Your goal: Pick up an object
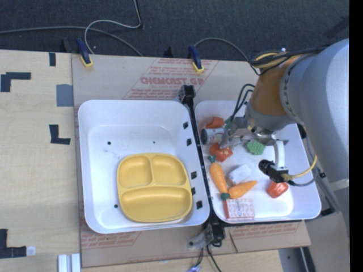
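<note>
Right bin [309, 211], shallow white plastic with rounded corners, holds a scatter of small toy foods. Two glossy orange carrots, tapered: one [218, 177] lies lengthwise near the bin's left wall, the other [243, 189] lies slantwise just beside it, their lower ends close together. A red tomato-like piece with a green top [220, 151] sits above the carrots; a reddish-orange piece [214, 122] lies farther up by the left wall. A small green lump, rough-surfaced [255, 148], lies under the wrist. A flat white slip [240, 171] lies between the carrots and the wrist. A red rounded piece [278, 189] rests toward the bin's right. A flat printed card, red and white [239, 208], lies at the near edge. Gripper [218, 136], metal and grey, is low in the bin among the red pieces; whether its fingers stand apart or together, cannot tell. Left bin [91, 118], same make, holds a yellow plastic tray [154, 187] with three compartments, matte, rounded corners. Both bins rest on brown cardboard [142, 78].
</note>
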{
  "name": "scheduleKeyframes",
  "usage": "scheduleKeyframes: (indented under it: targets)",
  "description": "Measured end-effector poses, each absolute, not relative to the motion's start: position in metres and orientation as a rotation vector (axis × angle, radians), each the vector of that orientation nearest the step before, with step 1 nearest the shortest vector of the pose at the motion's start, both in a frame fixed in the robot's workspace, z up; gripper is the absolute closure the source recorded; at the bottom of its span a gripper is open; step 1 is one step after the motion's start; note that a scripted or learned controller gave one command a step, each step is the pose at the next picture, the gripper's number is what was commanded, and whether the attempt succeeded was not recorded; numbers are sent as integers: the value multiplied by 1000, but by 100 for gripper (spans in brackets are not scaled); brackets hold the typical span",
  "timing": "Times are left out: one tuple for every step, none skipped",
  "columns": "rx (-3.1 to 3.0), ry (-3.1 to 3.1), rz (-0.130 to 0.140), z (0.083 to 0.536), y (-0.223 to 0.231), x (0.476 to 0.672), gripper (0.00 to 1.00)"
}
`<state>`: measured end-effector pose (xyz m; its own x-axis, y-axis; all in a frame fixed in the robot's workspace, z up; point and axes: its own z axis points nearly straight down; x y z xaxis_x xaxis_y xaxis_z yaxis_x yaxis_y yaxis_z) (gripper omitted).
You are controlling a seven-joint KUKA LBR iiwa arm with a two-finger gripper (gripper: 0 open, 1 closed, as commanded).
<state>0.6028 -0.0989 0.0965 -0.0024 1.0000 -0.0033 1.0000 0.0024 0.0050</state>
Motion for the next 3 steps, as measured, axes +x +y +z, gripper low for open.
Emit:
scheduleKeyframes:
  targets:
    - [2215,2220,2,96,-99,603,0]
    - [2219,2223,1,85,-95,650,0]
    - [2222,2229,-8,95,-95,648,100]
